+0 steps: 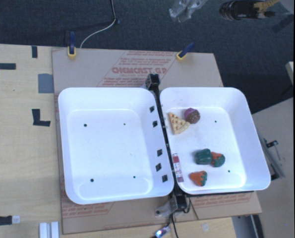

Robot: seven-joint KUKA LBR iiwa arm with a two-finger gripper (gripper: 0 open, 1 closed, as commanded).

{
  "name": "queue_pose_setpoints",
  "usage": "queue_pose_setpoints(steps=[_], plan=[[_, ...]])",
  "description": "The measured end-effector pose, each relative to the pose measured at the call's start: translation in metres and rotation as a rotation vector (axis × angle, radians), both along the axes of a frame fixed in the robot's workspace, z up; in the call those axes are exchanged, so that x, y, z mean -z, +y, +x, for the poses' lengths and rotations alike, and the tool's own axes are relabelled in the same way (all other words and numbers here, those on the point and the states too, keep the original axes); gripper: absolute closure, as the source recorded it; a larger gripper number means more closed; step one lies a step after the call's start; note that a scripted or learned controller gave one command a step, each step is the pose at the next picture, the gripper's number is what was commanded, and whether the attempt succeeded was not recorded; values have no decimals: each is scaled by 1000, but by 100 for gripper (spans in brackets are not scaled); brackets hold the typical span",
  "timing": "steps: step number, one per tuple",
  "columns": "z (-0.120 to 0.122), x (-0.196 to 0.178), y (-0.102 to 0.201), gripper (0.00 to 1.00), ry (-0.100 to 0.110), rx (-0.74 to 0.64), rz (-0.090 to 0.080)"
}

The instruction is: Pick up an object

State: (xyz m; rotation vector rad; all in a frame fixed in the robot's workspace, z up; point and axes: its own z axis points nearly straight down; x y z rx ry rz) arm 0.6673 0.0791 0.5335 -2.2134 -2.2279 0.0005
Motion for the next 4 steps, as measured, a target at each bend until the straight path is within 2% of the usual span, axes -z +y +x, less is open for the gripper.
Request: queue_pose_setpoints(steps=[1,2,3,4], plan=[[0,0,78,100,0,-2,1],[0,0,138,100,0,0,0],[-6,-1,155,100,0,3,-1],[-6,-11,155,100,0,3,-3]])
